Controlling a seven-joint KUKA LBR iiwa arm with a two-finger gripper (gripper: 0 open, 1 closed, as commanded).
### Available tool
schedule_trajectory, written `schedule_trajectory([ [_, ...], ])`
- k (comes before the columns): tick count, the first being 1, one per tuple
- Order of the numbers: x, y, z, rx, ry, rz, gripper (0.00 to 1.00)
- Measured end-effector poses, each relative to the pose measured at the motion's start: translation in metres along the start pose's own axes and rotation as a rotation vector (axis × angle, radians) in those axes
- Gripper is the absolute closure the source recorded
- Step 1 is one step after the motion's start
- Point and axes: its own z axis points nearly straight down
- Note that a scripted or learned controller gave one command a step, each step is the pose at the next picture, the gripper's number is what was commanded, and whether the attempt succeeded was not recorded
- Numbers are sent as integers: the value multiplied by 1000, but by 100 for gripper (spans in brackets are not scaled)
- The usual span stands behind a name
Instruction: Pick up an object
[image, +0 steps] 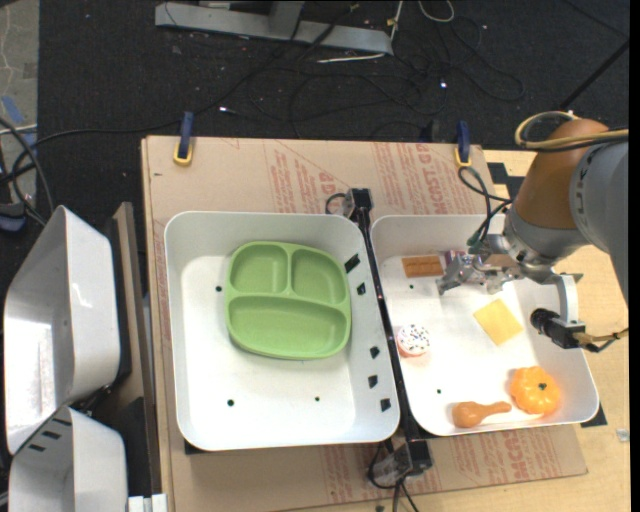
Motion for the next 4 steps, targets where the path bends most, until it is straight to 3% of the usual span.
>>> schedule_trajectory([
  [1,0,0,8,-1,0,-1,0],
  [2,1,1,-3,-4,-1,-1,100],
  [4,1,-2,-116,-8,-2,-4,100],
])
